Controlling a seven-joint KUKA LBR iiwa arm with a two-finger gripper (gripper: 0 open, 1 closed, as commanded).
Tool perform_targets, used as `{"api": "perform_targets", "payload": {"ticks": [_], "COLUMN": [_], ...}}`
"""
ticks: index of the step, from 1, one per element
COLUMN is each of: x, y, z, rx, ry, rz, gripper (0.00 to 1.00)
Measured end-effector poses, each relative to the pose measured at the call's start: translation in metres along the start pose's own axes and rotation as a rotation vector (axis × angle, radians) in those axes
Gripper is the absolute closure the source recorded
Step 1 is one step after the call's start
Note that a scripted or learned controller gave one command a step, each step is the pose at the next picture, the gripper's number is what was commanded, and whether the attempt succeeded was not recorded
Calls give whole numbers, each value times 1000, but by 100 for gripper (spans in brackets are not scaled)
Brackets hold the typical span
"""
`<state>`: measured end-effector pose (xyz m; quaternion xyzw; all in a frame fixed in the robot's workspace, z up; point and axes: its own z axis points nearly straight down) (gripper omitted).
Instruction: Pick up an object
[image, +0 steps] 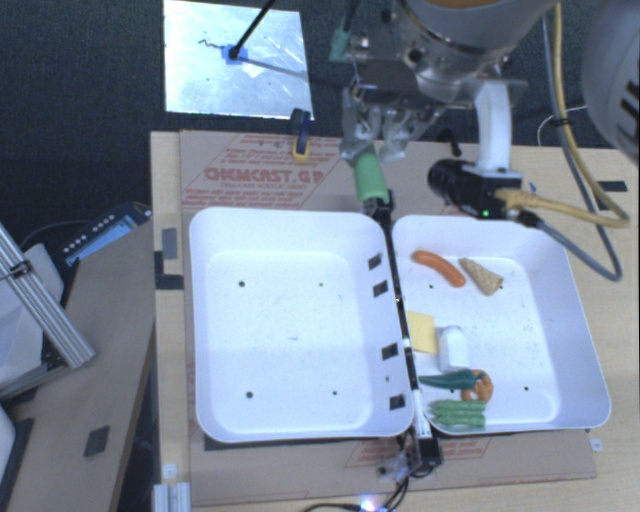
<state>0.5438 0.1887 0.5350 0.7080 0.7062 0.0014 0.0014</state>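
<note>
Green beans (458, 414) lying at right bin (570, 300) near edge. Gripper (372, 150) hanging beyond bins' far edge, clamping green marker (370, 178), long axis pointing down toward divider.

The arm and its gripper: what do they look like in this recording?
The arm is grey metal with an orange band at the frame's top edge. Its gripper is a metallic grey block with short fingers. A white bracket hangs beside it above a black unit showing a green light. Yellow and grey cables trail off right.
</note>
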Motion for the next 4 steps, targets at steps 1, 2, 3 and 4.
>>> {"api": "perform_targets", "payload": {"ticks": [1,2,3,4], "x": [16,47,45,-19], "y": [-55,-58,-57,-22], "z": [149,74,-5,20], "rx": [19,-1,-5,3], "ry": [-5,3,5,0], "rz": [-8,-9,-8,0], "gripper": [100,100,100,100]}}
